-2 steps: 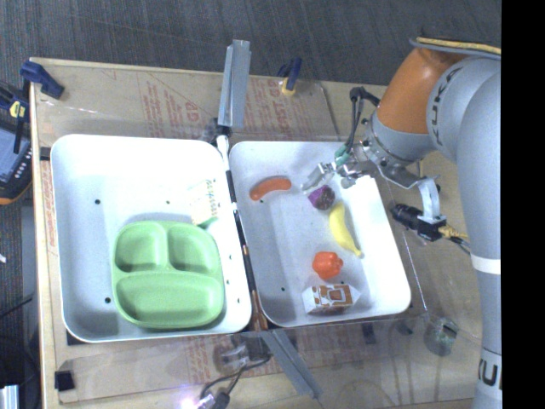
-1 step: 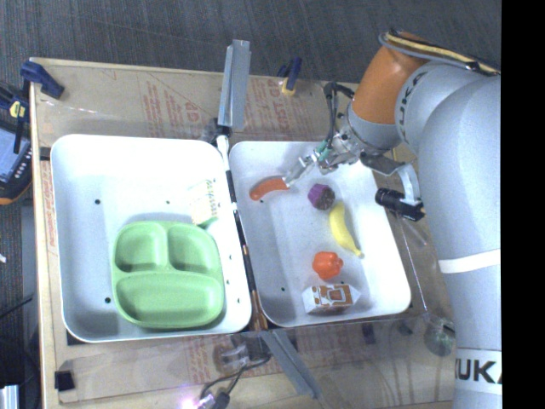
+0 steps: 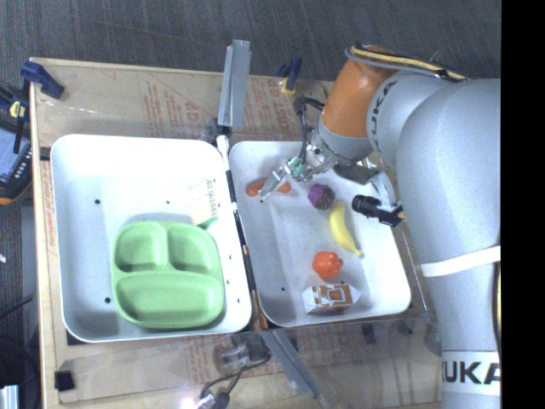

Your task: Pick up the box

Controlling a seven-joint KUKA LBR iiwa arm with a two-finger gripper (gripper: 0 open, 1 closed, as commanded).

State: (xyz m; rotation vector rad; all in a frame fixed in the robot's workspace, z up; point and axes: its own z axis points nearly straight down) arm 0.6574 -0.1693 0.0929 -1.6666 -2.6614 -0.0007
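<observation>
The box point(image 3: 330, 297) is small, brown and white, and lies near the front edge of the right bin point(image 3: 285, 254). My gripper point(image 3: 277, 180) hangs over the back left part of that bin, far from the box. It sits right above an orange carrot-like item point(image 3: 255, 188), which shows on both sides of it. Nothing visibly hangs from the gripper.
In the right bin, a purple item point(image 3: 320, 196), a banana point(image 3: 344, 230) and a red-orange fruit point(image 3: 327, 265) lie between the gripper and the box. The left bin point(image 3: 85, 177) holds a green divided tray point(image 3: 168, 273) and a small pale packet point(image 3: 203, 201).
</observation>
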